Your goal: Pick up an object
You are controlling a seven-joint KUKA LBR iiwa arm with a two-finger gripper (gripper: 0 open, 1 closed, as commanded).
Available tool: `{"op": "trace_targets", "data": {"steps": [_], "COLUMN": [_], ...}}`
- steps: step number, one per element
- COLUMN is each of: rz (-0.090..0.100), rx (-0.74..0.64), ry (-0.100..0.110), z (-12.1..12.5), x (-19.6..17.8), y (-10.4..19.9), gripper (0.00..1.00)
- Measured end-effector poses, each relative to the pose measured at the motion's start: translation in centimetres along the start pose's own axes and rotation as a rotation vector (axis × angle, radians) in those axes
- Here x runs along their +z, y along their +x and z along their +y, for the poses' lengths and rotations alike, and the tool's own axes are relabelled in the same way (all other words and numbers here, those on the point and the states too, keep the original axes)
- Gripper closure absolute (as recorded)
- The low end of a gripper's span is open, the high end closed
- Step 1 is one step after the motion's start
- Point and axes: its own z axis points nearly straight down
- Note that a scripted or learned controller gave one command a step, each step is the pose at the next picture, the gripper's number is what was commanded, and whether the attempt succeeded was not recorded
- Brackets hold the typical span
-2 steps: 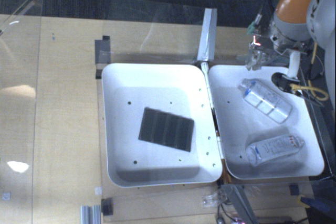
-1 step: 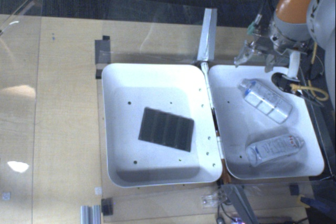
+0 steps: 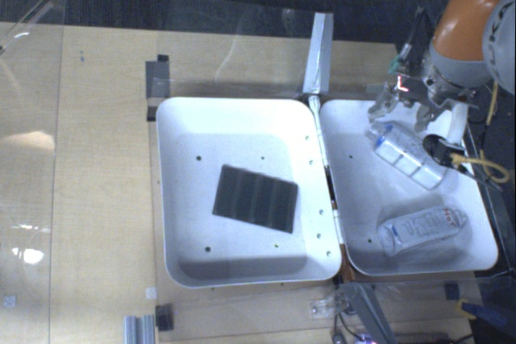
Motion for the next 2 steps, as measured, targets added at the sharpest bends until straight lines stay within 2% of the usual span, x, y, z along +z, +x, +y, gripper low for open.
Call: {"op": "trace_targets", "data": {"steps": [1, 2], "rz": [0.000, 0.000], "rx": [-0.071, -0.110], "ry": [0.001, -0.004], "z": [1.5, 3.5], "x": [3.9, 13.4], "y": [-4.0, -4.5], "gripper": [0.00, 0.00]}}
